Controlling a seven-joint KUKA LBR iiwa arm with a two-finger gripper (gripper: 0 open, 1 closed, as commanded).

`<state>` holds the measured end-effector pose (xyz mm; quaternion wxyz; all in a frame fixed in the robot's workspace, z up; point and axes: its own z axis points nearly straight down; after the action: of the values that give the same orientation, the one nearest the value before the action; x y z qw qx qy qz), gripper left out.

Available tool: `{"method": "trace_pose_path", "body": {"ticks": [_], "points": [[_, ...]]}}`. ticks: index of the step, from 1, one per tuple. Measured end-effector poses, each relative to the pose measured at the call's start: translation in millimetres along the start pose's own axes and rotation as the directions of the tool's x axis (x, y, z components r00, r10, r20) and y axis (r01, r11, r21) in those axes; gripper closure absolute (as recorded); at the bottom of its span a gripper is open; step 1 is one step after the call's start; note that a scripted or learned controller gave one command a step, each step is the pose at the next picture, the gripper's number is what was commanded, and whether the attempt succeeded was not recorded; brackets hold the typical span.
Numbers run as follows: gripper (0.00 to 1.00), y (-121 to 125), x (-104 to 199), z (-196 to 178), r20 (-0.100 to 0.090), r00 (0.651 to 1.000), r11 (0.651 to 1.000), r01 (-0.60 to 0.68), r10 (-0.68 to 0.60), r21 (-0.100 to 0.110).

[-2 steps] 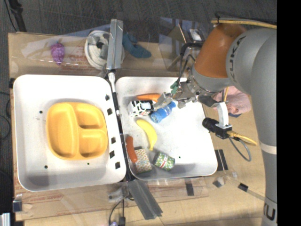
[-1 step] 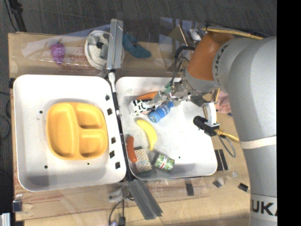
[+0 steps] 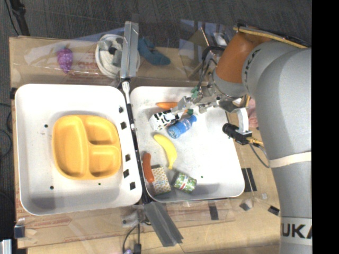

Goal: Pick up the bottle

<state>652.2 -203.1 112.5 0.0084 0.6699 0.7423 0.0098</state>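
Below, wooden bench (image 3: 69,224) bears two white bins (image 3: 32,194); gripper (image 3: 197,100) near bottle (image 3: 183,126), jaw state unclear.

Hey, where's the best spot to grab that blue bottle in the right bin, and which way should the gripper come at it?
Probably across the body of the bottle, near its middle, coming down from above. It lies on its side, slanting toward the bin's upper right, so the fingers should close across its width. The black-and-white carton crowds its left side and the banana lies below; the gripper is just above it.
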Motion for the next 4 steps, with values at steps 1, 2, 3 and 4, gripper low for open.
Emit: {"method": "trace_pose_path", "body": {"ticks": [1, 2, 3, 4], "points": [[0.00, -27.3, 18.5, -1.5, 0.015, 0.999, 0.999, -0.032, 0.032, -0.015], [1.00, -25.0, 20.1, -14.6, 0.012, 1.000, 1.000, -0.027, 0.027, -0.016], [0.00, -25.8, 20.3, -13.3, 0.011, 1.000, 1.000, -0.027, 0.027, -0.013], [0.00, -54.8, 0.7, -1.9, 0.009, 1.000, 1.000, 0.001, -0.001, -0.014]]}}
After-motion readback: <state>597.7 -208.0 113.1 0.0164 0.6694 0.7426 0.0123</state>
